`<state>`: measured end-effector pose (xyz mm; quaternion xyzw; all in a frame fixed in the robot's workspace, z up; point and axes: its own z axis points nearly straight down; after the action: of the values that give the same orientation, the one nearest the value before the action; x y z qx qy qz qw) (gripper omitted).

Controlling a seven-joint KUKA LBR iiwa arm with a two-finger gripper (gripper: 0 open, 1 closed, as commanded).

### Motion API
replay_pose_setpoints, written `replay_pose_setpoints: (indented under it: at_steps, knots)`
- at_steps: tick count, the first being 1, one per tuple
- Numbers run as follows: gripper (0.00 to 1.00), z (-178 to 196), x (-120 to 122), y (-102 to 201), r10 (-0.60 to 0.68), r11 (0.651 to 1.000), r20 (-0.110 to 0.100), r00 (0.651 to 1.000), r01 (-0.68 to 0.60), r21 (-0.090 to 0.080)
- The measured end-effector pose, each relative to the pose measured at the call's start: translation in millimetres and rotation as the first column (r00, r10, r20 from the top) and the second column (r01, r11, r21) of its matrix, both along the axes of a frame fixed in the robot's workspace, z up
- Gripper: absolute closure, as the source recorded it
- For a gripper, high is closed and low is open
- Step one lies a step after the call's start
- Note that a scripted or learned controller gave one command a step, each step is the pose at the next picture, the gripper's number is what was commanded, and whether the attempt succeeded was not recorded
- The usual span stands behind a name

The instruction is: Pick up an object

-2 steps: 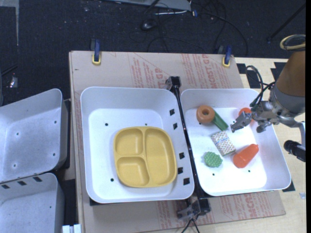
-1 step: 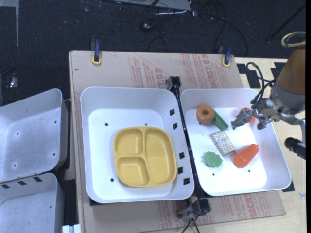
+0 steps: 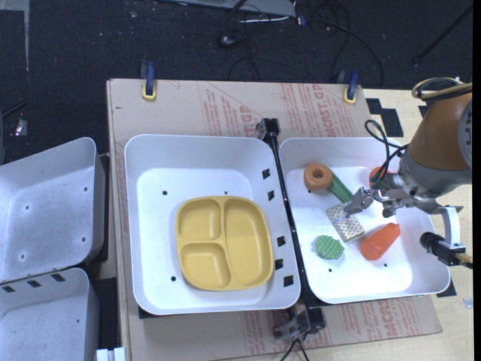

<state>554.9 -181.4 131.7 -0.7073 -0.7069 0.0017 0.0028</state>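
Observation:
The right bin holds several small items. An orange ring lies at its upper left, with a green stick slanting away from it. Below them are a checkered grey pad, a round green scrubber and an orange-red carrot-shaped piece. My gripper hangs over the middle of this bin, just above the carrot piece and right of the pad. Its fingers stand apart with nothing between them. A small red item peeks out beside the wrist.
The left bin holds a yellow divided plate. A black divider runs between the bins. The arm's orange band and cables crowd the right bin's right side. Spare white bins lie off the bench to the left.

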Motion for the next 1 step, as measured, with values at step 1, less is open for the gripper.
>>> replay_pose_setpoints:
  at_steps: [1]
  knots:
    - [0.00,-36.7,2.2,0.2,-0.001,1.000,0.010,1.000,0.001,0.000]
